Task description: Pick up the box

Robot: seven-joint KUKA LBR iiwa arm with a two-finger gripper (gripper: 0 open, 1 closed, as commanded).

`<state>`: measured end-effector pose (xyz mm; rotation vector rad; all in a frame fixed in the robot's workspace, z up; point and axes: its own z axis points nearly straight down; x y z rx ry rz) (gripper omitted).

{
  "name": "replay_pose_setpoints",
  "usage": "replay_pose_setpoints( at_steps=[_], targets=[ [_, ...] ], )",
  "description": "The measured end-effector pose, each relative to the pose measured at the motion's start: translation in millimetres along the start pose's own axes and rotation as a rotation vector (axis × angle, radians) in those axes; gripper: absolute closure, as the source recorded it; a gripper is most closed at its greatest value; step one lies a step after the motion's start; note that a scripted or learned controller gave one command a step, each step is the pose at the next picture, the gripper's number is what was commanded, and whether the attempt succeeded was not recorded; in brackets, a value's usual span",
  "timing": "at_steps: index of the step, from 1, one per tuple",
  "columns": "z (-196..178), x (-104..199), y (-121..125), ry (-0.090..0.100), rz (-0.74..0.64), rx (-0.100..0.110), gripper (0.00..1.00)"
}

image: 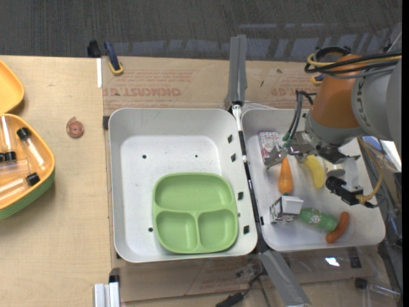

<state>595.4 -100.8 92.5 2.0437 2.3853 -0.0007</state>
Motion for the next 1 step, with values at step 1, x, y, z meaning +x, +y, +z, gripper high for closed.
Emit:
replay_pose_setpoints(
  at_steps=[1],
  targets=[
    [0.2, -14.9, 51.7, -0.001, -0.255, -0.002, 0.00]
  ],
)
